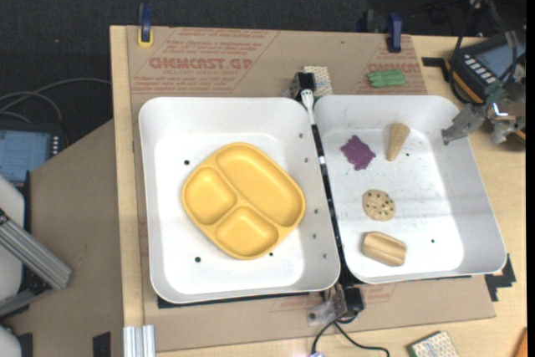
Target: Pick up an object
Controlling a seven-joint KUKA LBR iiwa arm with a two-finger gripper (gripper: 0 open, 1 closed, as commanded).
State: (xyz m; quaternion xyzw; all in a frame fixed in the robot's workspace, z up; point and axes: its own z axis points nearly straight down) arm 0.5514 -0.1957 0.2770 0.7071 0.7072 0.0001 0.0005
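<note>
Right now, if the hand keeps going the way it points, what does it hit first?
Probably the right bin's upper-right rim; farther along that line sits the cone-shaped piece. The hand points left and slightly down in the picture, though its height is unclear.

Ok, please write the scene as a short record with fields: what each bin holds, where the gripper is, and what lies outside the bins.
left bin: one yellow divided plate with three compartments
right bin: purple piece, cone-shaped piece, cookie, bread-like roll
items touching each other: none, all four lie apart
gripper: at the right bin's upper right edge, nothing seen between its fingers
outside the bins: green object on the board above the right bin
task state: no object picked up yet
</note>
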